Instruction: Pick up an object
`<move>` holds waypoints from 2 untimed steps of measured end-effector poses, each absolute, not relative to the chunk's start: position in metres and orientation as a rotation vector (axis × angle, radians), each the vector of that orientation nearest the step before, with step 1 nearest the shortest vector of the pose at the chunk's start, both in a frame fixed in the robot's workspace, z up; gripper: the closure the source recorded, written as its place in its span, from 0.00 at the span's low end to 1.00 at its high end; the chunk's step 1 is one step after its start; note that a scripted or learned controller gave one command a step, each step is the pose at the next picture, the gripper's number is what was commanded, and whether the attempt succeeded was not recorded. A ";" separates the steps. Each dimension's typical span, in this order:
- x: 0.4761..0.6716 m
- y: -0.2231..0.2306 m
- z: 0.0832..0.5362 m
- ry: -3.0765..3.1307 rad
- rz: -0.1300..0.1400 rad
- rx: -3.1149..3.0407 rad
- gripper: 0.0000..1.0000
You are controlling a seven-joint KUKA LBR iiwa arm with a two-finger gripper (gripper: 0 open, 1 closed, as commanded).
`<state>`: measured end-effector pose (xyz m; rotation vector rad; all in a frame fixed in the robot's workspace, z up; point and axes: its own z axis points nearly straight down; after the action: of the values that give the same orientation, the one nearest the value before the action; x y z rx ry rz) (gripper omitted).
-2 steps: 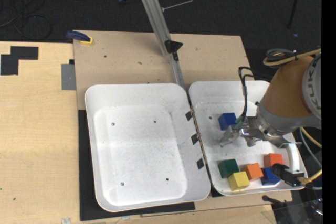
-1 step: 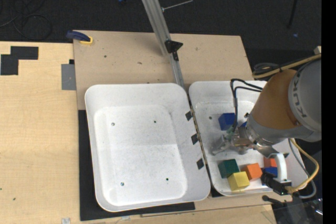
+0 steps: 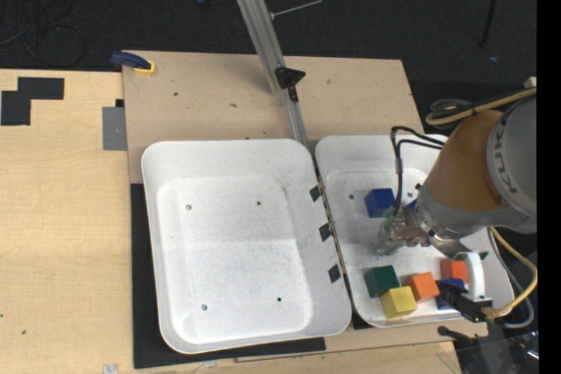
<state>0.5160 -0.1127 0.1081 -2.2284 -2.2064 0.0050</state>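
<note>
The left bin (image 3: 175, 179) offers open floor throughout. In the right bin (image 3: 351, 155), a blue cube (image 3: 379, 202) blocks the middle; green (image 3: 380, 279), yellow (image 3: 399, 301) and orange (image 3: 424, 285) cubes crowd the near edge.

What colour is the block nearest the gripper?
Blue: the block sits just up-left of the gripper, clearest in the camera view.
</note>
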 end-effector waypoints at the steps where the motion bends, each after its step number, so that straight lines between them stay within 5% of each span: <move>1: 0.519 -0.107 0.168 -2.223 -0.003 -2.221 1.00; 2: 0.518 -0.115 0.228 -2.224 -0.003 -2.224 1.00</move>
<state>0.5175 -0.1153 0.2277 -2.2239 -2.2239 -0.0034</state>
